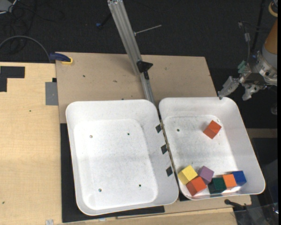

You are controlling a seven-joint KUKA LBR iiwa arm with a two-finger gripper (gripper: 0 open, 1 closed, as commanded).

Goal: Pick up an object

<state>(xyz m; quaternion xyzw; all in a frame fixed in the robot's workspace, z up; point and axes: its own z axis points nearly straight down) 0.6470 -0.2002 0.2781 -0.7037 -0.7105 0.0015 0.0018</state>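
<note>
We see the arm [271,41] cut off by the right edge, only its wrist showing. The tool [237,89] is too small to judge its fingers. The green block [217,185] sits partly hidden behind its neighbours.

Matt white plastic bins [199,108], speckled; ribbed metal rail [126,34]; wooden bench [103,76].

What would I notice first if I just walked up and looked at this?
Probably the bunch of colorful blocks crowded in the near corner of the right bin, with one orange block sitting alone farther back. The robot's gripper hangs open just past that bin's far right corner, holding nothing. A long metal bar slants across the bench behind the bins.
</note>
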